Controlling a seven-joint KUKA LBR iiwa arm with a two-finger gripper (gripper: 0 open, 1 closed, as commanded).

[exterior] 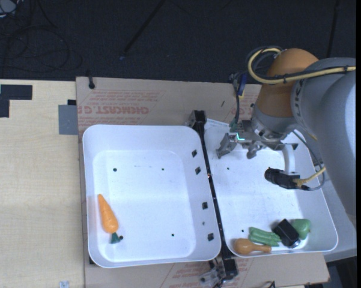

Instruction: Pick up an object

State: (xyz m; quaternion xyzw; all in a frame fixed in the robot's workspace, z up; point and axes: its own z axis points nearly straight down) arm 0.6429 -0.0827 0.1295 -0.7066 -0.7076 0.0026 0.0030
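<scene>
Camera view: the hand (237, 146) hangs open and empty over the upper part of the right bin (324, 245). Step in hand: approach. Candidate objects, a black block (285, 232) and green vegetables (265, 236), lie at the bin's near edge; the next move requires travel there and descent.
</scene>
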